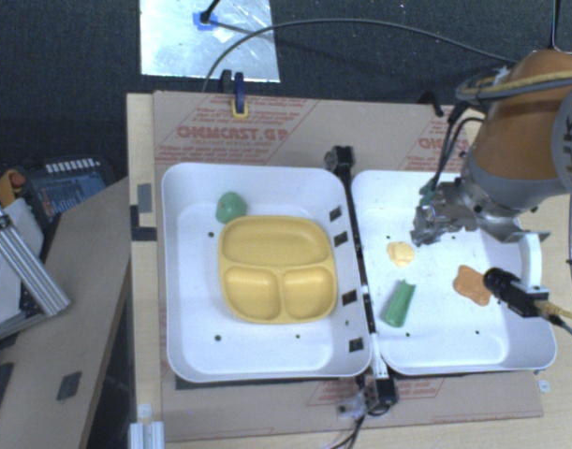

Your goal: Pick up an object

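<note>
In the right white plastic bin [510,344], nearest the camera, a green elongated block [398,303] lies tilted close to the divider, with an orange irregular piece [471,285] to its right. Just beyond, a small pale yellow lump [401,253] sits beside the grey gripper [428,226], hovering low; whether its fingers are open cannot be told. The left white bin [187,279] holds a yellow three-compartment tray [277,267], with a small green rounded object [231,207] at its far corner.

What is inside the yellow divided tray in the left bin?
The yellow divided tray shows three bare compartments, with nothing in them. The green lump lies outside it, against its far left corner, on the left bin. The bin floor under the tray is covered.
</note>
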`<action>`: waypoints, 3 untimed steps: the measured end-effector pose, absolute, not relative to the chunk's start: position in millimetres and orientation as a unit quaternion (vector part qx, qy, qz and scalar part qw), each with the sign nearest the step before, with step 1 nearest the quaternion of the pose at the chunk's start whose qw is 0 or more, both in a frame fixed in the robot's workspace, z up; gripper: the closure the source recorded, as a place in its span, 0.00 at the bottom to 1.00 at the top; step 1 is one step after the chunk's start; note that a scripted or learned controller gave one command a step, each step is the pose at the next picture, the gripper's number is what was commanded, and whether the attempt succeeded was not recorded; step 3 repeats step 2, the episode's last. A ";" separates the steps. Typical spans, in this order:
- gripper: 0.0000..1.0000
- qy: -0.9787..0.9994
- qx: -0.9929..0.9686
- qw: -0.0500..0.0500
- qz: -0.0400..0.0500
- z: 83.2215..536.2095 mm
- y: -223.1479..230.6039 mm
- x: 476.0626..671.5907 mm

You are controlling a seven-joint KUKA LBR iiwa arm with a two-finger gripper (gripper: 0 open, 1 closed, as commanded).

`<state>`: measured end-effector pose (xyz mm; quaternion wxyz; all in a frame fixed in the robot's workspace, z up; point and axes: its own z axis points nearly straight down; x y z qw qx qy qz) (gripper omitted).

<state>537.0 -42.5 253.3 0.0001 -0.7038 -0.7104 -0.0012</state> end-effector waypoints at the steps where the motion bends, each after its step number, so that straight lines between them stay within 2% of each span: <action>1: 1.00 -0.711 -0.704 0.001 -0.001 243.8 15.2 522.5; 2: 1.00 -0.710 -0.704 0.001 0.000 223.6 67.5 519.0; 3: 1.00 -0.710 -0.704 0.001 0.000 223.6 67.5 519.0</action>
